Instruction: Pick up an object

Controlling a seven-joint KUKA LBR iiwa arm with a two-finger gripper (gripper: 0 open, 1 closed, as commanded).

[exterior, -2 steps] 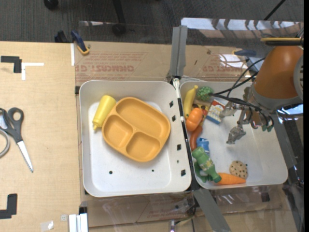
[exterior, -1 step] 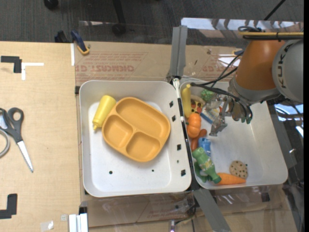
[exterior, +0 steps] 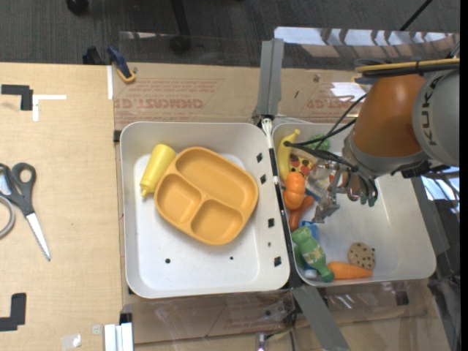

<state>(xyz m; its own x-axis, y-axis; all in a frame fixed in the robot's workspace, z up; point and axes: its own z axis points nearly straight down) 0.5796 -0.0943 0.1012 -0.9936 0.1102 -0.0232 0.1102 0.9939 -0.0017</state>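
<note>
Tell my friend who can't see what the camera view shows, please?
A grey and orange robot arm reaches its gripper down into the right bin, among toy foods like a carrot and a cookie. The left bin holds a yellow divided plate.

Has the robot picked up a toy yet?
Not yet. Done: the arm has reached the right bin, and its gripper hangs over the toys beside the small orange pumpkin. I see nothing between its fingers. Left: grabbing and lifting one toy.

Glossy orange plastic tray (exterior: 207, 194) — smooth white bins (exterior: 146, 269) — on a matt wooden bench (exterior: 58, 196).
</note>
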